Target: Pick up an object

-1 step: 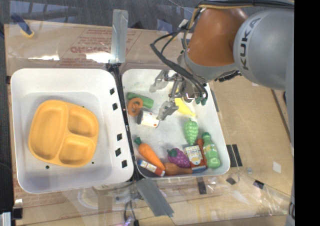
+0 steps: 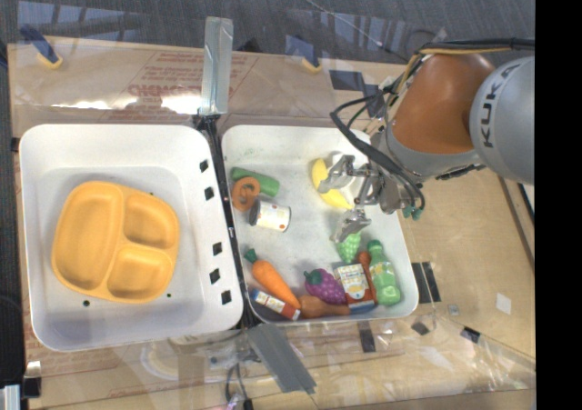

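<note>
So there are two white bins side by side on my bench. The left bin (image 2: 36, 217) has just one thing in it, a yellow divided plate (image 2: 114, 240) with three sections, sitting toward the left of the bin floor.

The right bin (image 2: 273, 140) is where all the clutter is. Up near the middle there's a yellow banana (image 2: 327, 183), and my gripper (image 2: 356, 210) is down inside the bin just beside it, over a small green leafy piece (image 2: 350, 243). Honestly I can't tell from this angle if my fingers are apart or closed, or if anything is between them, the metal bits blur together.

Over by the divider there's a green thing (image 2: 259, 183) with an orange ring (image 2: 245, 193) touching it, and just below those a little white can (image 2: 273, 215) lying on its side. Along the bottom edge: a carrot (image 2: 271, 279), a red and white bottle (image 2: 275, 305) lying flat, a bunch of purple grapes (image 2: 324, 285), a small red carton (image 2: 353, 283), and a green bottle (image 2: 384, 281) in the right corner, all packed close together
</note>
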You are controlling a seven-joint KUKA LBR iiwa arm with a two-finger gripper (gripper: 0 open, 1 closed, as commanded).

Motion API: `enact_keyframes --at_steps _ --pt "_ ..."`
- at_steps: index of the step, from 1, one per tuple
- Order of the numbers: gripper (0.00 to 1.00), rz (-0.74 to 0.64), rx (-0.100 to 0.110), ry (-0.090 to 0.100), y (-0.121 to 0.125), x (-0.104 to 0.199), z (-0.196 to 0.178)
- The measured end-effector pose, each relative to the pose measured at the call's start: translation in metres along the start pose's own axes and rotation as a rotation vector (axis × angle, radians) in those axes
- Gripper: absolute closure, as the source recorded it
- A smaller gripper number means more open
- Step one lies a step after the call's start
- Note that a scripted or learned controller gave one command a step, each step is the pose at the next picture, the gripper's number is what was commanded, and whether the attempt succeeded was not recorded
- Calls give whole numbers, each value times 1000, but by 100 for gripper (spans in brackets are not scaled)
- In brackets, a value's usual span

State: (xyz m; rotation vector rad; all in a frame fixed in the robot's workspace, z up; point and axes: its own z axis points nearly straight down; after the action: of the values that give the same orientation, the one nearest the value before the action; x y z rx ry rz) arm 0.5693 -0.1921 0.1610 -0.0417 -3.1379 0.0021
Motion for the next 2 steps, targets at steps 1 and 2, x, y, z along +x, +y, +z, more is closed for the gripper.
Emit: enact_keyframes --at_steps 1,2 --pt "0 91 -3 1 16 -32 70" --pt "100 84 -1 -5 17 -35 57"
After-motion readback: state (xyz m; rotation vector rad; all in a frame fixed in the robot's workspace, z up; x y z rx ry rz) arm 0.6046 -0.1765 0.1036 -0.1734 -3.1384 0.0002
